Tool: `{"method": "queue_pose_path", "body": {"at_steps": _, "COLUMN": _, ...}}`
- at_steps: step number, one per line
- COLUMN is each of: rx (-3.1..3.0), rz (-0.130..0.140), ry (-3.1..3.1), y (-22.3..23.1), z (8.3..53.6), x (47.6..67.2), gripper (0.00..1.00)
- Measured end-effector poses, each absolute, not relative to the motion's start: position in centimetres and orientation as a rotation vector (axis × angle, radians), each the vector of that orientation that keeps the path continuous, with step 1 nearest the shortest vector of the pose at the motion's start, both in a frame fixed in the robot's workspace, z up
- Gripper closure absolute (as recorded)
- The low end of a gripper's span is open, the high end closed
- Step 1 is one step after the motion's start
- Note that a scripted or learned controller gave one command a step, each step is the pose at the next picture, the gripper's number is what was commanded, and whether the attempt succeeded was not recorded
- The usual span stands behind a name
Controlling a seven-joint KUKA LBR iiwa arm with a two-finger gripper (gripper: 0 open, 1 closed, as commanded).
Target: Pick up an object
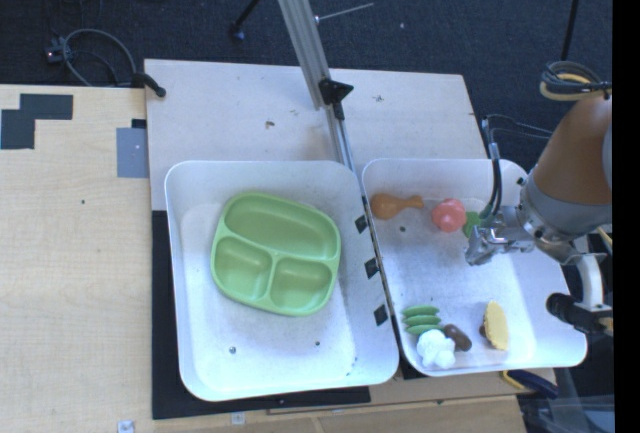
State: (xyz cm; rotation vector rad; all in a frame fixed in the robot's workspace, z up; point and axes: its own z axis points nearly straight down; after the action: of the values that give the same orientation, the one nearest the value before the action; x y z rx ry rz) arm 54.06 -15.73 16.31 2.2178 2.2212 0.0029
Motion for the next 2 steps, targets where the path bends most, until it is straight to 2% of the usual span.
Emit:
{"method": "queue_pose_path", "body": {"at_steps": 1, "rx": 2.218, "rz": 0.003, "ry": 2.221, "y": -16.1, "z": 21.3, "x": 55.1, "gripper": 1.00}}
{"method": "queue_pose_path", "body": {"at_steps": 2, "rx": 2.217, "rz": 0.003, "ry": 2.221, "y": -16.2, "z": 26.6, "x": 55.2, "gripper": 1.00}}
